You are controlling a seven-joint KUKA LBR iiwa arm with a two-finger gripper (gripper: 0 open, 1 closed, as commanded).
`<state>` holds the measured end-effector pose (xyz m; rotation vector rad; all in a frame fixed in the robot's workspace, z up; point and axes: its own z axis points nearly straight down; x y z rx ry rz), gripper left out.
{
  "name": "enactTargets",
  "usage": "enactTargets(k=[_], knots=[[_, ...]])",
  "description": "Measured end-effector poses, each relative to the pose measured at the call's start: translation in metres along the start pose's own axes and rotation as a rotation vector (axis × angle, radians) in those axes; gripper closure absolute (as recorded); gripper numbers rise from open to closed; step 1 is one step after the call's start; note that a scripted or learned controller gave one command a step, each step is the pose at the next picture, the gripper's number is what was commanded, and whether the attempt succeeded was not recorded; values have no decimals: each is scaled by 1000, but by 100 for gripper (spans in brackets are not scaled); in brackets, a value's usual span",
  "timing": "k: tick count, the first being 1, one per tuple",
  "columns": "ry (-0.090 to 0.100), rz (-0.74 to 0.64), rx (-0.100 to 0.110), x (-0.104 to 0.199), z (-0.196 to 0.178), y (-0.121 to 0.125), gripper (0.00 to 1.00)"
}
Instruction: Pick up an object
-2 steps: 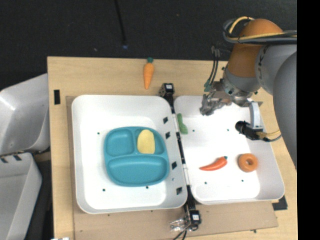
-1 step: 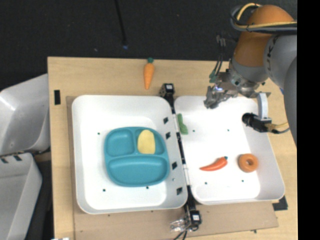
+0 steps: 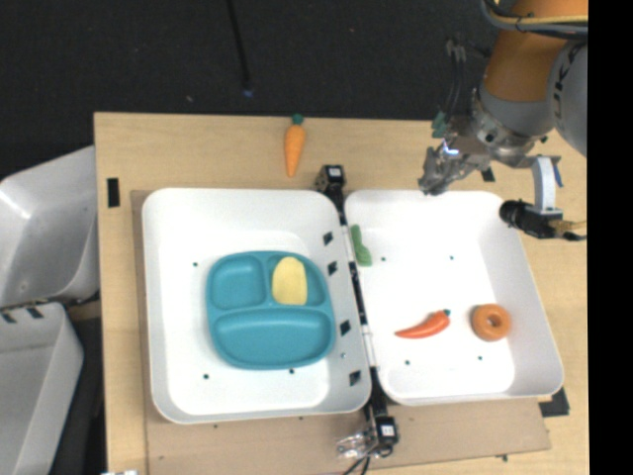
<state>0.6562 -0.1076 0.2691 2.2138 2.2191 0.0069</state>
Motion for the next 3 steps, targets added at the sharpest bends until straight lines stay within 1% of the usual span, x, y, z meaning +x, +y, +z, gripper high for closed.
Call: enactTargets(k=[1, 3], knots=[[2, -2, 8, 49, 14, 0, 100], [3, -4, 10, 159, 36, -3, 100]])
